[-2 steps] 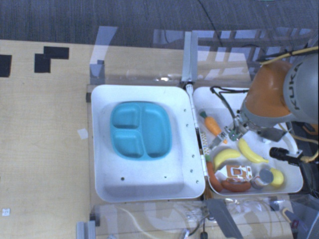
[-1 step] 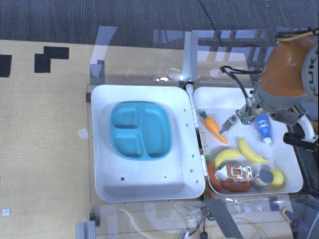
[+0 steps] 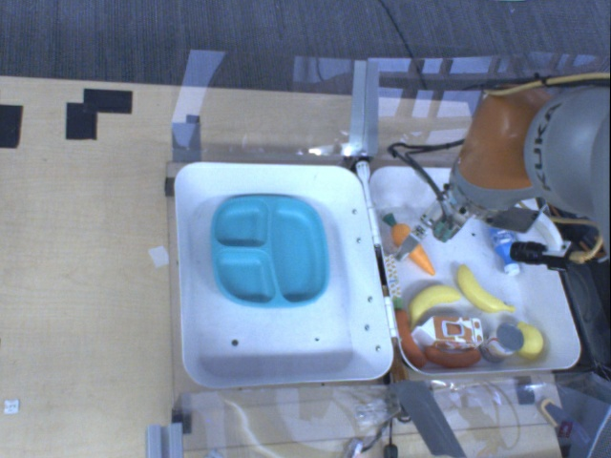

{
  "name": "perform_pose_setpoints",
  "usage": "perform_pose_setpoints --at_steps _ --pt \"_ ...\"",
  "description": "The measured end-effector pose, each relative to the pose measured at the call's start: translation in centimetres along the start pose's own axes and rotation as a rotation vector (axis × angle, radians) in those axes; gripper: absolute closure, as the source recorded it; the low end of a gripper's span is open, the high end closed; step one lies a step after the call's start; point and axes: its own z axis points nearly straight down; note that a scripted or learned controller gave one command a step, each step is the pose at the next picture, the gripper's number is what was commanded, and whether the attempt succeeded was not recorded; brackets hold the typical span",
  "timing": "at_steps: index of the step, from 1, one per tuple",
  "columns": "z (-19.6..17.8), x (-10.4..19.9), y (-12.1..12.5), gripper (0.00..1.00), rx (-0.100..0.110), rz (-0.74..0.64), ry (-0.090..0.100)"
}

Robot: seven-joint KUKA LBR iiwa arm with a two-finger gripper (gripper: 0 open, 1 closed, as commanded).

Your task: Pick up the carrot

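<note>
The carrot point(image 3: 424, 260) lies in the right bin point(image 3: 565, 332), near its left wall. It is orange, with a green top towards the far left. My gripper point(image 3: 418, 242) reaches down from the orange-banded wrist point(image 3: 496, 151) and covers the carrot's middle, so orange shows on both sides of its tip. The view does not show whether the carrot is held.
The right bin also holds two bananas point(image 3: 482, 292) point(image 3: 434, 300), a blue and white bottle point(image 3: 504, 250) and a red pack with a white label point(image 3: 449, 338). A black cable point(image 3: 544, 253) hangs by the wrist. In the left bin point(image 3: 196, 294) lies a blue divided plate point(image 3: 270, 249).
</note>
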Motion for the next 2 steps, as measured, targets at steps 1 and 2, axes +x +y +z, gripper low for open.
perform_pose_setpoints --at_steps 1,2 --pt "-1.2 0.0 0.3 1.0 -0.005 0.001 -0.002" --pt "-9.7 0.4 4.9 1.0 0.003 0.188 0.004"
